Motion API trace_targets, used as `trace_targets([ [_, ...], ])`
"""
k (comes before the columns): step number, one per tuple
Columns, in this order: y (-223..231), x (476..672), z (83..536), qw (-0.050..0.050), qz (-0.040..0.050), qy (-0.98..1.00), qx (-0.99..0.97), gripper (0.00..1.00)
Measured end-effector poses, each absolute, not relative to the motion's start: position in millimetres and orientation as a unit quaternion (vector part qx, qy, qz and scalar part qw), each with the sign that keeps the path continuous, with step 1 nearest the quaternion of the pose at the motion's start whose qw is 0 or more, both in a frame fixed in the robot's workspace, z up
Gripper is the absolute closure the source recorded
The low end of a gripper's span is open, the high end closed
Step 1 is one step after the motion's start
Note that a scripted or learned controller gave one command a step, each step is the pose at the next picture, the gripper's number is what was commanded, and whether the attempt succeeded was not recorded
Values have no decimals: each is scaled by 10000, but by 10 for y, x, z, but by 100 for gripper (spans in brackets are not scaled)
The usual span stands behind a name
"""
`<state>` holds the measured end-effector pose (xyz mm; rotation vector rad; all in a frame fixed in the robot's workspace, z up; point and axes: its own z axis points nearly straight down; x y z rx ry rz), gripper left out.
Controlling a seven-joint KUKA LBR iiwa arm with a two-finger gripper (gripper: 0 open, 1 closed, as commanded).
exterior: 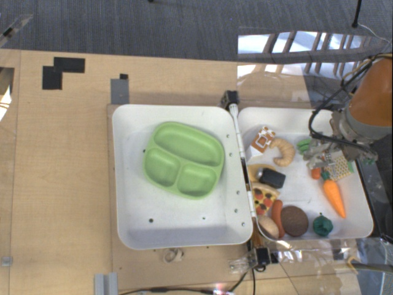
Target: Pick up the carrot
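The grey arm with its orange band (pixel 373 94) reaches in from the right, its hand (pixel 331 162) hanging low, pointed downward.

A green divided plate (pixel 183 158) sits in the left white bin (pixel 132 226) — far left of the jaws; croissant (pixel 284 152), sausage (pixel 277 216) and broccoli (pixel 323 225) nearer.

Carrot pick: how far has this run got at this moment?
Done: the grey arm's gripper has been brought over the right white bin, just above the orange tapered carrot. In hand: nothing visibly; the carrot lies on the bin floor, its thick end beside the gripper. Left: closing on the carrot and lifting it clear.
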<state>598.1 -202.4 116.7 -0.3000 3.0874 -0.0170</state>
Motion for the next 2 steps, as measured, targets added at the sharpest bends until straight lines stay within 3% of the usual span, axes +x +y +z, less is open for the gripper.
trace_targets([
  [1,-2021,5980,1163,194,-52,9951,-968,0],
  [2,-2050,6185,890,75,-21,9918,-1275,0],
])
